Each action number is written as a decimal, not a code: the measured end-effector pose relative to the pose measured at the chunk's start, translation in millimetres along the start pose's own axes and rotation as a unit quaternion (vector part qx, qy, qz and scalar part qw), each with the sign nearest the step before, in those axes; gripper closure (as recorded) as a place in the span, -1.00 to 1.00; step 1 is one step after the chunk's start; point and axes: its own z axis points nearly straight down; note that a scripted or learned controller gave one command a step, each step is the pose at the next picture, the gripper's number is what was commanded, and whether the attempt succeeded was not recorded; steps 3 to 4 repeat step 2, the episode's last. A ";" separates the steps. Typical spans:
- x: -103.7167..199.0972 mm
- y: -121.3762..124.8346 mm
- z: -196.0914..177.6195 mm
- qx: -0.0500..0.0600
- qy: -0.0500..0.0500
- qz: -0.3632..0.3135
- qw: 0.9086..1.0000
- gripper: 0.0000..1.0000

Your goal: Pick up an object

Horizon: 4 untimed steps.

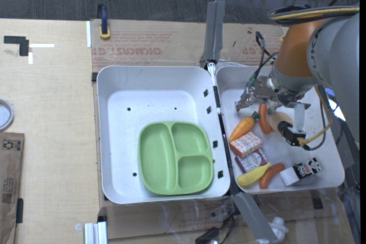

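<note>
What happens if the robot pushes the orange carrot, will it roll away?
The carrot looks round and tapered, so it would probably roll in a curve, not straight. It looks like a light toy, likely easy to lift. The small box close beside it might stop it.

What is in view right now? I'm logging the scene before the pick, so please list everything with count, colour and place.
white bins: 2, white, side by side on the bench
divided plate: 1, green, three compartments, in the left bin
carrot: 1, orange, right bin, near its left wall
red sausage: 1, red-orange, right bin, under the gripper
pink box: 1, pink and white, right bin, below the carrot
purple packet: 1, purple, right bin, under the pink box
banana: 1, yellow, right bin, front
second sausage: 1, orange-red, beside the banana
black-and-white item: 1, right bin, front right corner
clamp: 1, blue and yellow, bench's far edge
arm: 1, grey with orange band, from the right
gripper: 1, metal, low over the right bin
</note>
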 end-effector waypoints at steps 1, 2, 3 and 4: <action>-2.0 -0.5 -8.1 0.001 0.000 0.003 1.000 1.00; 57.9 -31.0 -98.3 0.002 0.000 -0.035 0.999 1.00; 57.9 -31.0 -98.3 0.002 0.000 -0.035 0.999 1.00; 57.9 -31.0 -98.3 0.002 0.000 -0.035 0.999 1.00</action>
